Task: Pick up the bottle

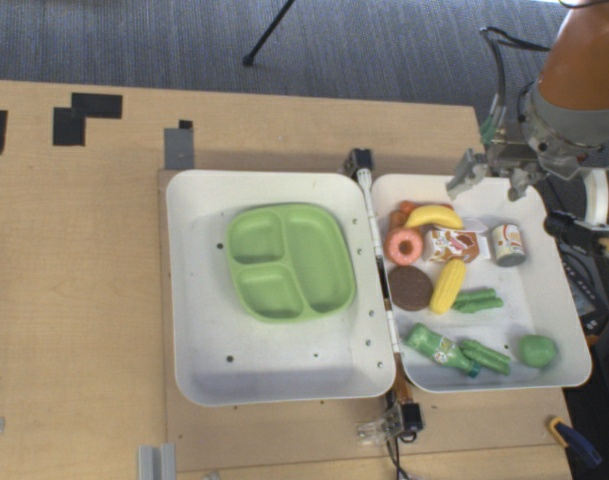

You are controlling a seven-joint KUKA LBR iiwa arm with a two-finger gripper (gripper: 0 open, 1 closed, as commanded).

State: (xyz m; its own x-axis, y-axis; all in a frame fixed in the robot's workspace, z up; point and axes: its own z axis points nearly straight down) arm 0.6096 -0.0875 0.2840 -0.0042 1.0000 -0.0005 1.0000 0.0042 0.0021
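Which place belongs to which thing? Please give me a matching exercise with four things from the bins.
Things:
1. bottle
2. plate
3. banana
4. can

Places:
a. far side of the right bin, beside the donut
b. alone in the left bin
c. near edge of the right bin, lying on its side
d. right bin, toward its right wall, under the arm

Pairs: 1-c, 2-b, 3-a, 4-d

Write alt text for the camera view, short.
Gripper open over the right bin's far edge, clear of the green bottle lying near its front among toy food. The left bin holds a green divided plate.
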